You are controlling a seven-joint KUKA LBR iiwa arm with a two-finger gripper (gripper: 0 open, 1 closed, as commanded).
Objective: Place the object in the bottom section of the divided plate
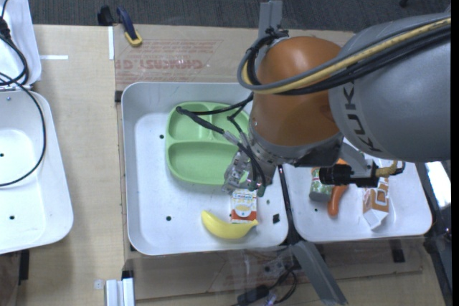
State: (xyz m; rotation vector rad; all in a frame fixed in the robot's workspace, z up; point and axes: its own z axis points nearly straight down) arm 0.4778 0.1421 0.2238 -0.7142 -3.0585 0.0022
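A green divided plate [174, 154] lies in the left white bin [147, 183], with its wide bottom section [201, 163] facing the front. My gripper [244, 177] hangs at the plate's lower right corner, under the orange wrist band. Just below the gripper a small white juice carton [244, 206] with an orange picture stands on the bin floor. A yellow banana [226, 226] lies against the carton's front. The arm hides the plate's right section.
The right bin [401, 226] holds an orange carrot [335, 202], a green-labelled packet [318, 185] and a white and orange wrapper [376, 203]. A black cable [211, 127] crosses the plate. The ridge between the bins runs just right of the carton.
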